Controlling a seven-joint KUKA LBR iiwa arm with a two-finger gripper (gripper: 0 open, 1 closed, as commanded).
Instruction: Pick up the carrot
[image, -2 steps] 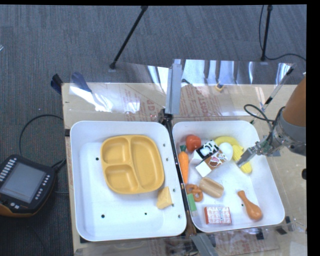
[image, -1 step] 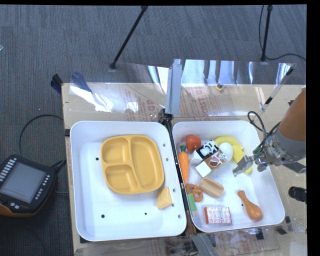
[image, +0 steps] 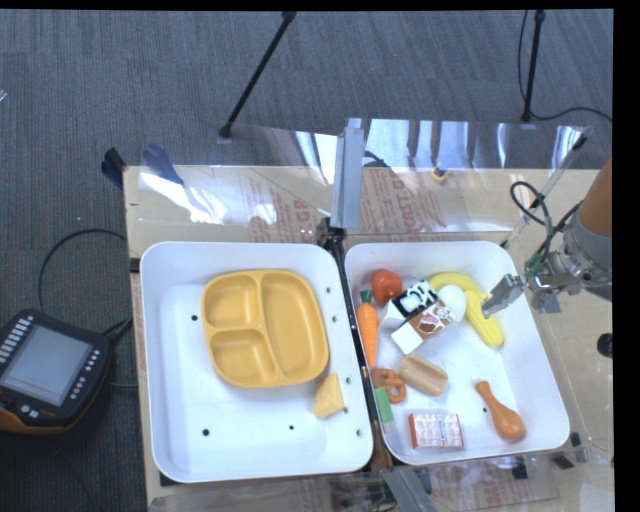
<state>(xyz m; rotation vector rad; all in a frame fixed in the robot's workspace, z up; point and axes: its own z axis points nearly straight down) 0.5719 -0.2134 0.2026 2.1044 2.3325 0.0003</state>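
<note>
Camera view, from above at a slant: two white bins sit side by side on the bench. The left bin (image: 170, 300) holds a yellow divided plate (image: 265, 327) and a yellowish wedge (image: 329, 397) just below the plate's lower right corner. The right bin (image: 545, 380) is crowded. The carrot (image: 368, 333) lies lengthwise tight along that bin's left wall, green end up, with a tomato (image: 386, 283) just above it and a pretzel (image: 388, 383) at its lower tip. To its right sit a black-and-white carton (image: 414, 300), a banana (image: 475, 305), a hot dog bun (image: 423, 375), a red-and-white packet (image: 435, 431) and a drumstick (image: 499, 410). The gripper (image: 500, 296) hangs at the right side of this bin, beside the banana, well apart from the carrot; whether its jaws are apart or together I cannot tell from this angle. My judgement: the reach has not begun, and the wall beside the carrot leaves little room for a finger on that side.
</note>
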